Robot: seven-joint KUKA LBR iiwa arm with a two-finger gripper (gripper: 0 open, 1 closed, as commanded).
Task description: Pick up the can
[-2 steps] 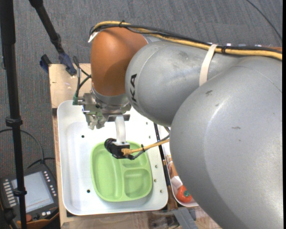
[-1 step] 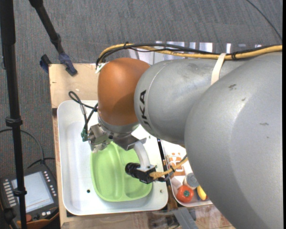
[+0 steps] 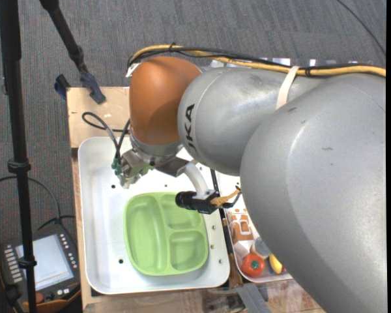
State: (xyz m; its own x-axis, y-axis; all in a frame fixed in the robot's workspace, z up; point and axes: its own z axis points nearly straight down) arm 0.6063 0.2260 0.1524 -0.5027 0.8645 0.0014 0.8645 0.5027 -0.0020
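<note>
The grey arm [image 3: 300,149] sweeps in from the right and covers most of the right bin [image 3: 243,272], leaving a narrow strip along that bin's left edge. The left bin [image 3: 101,240] carries a green divided tray [image 3: 166,233], which lies towards its near right corner. The gripper [image 3: 125,169] hangs below the orange band, over the left bin's far left area, just beyond the tray's far edge. Whether it is released or clenched cannot be told from here, and nothing shows in its grasp.

A small grey rounded thing [image 3: 260,246] in the right bin, near its left edge, may be the can, though it is too hidden to be sure. It sits among a printed carton [image 3: 238,225], a red round item [image 3: 253,265] and a yellow piece [image 3: 275,263].

A can is probably stiff, light if empty, and smooth enough to slip. It is best taken across its straight sides, mid-height, clear of its neighbours.
</note>
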